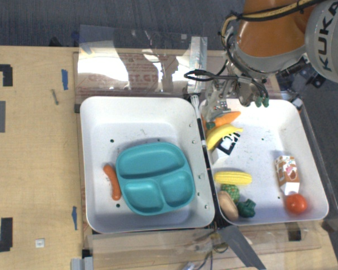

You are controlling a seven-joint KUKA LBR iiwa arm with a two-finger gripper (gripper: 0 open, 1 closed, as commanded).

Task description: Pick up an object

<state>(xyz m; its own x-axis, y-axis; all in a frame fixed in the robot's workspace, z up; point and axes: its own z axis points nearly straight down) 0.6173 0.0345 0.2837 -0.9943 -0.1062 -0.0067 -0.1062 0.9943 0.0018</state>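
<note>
My gripper (224,104) hangs over the far left corner of the right bin (270,129), under the orange wrist band. Just below it lies an orange carrot (230,118), partly covered by the gripper body. A yellow banana (222,135) with a black-and-white label (230,144) lies right in front of the carrot. Further forward are a yellow corn cob (233,178), a tan potato (227,206), green broccoli (245,207), a red tomato (296,203) and a small printed carton (287,173).
The left bin (101,117) holds a teal divided plate (155,178) and an orange-red sausage (112,182) beside its left edge. The ridge between the bins (203,151) runs close beside the gripper. Bare white floor spans the middle of the right bin.
</note>
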